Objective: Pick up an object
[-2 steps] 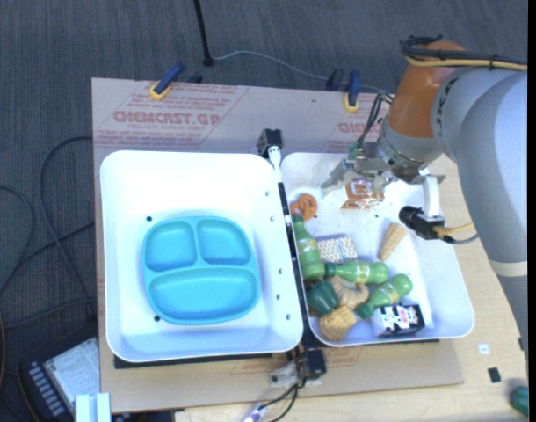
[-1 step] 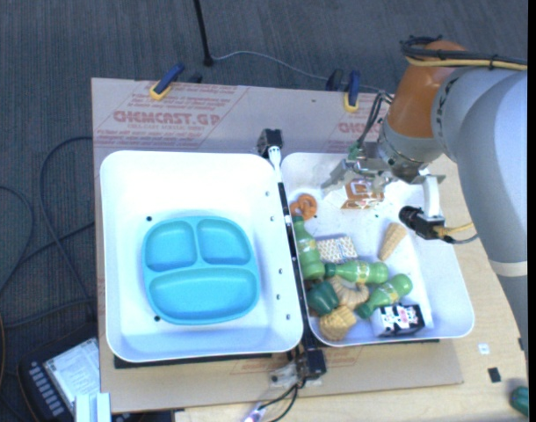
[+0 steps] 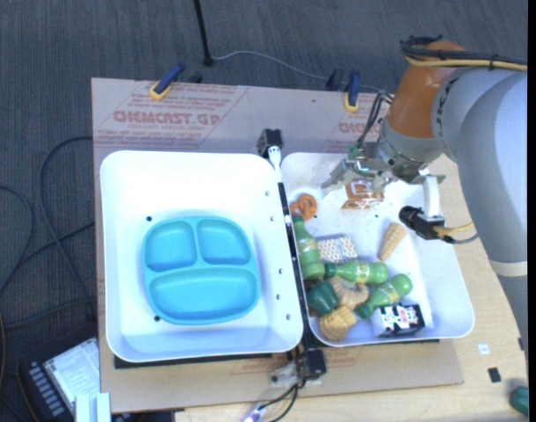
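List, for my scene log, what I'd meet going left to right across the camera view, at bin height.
left white bin → blue divided plate → right white bin with its toy food: orange ring → checkered packet → cone → the arm's grey body.

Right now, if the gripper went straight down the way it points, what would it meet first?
Most likely the small orange-and-white packet right under the gripper in the right bin; depth is hard to judge from above.
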Motion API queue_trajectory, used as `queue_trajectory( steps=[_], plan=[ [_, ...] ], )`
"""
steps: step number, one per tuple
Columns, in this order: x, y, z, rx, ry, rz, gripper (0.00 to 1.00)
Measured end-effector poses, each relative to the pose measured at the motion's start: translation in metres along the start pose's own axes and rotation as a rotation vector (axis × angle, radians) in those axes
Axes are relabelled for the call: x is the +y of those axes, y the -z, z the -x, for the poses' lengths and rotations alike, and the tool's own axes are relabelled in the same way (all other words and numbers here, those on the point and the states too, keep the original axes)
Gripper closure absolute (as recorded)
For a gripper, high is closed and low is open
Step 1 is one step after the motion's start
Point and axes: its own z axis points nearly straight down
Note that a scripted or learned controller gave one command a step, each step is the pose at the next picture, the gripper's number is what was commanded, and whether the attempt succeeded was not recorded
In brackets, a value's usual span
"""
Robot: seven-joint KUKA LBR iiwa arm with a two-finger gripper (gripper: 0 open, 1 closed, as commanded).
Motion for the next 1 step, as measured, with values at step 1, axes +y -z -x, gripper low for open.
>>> queue_trajectory(
  steps=[1],
  plan=[
    [0.0, 0.0, 0.0001, 0.0, 0.0, 0.0, 0.0]
  ],
)
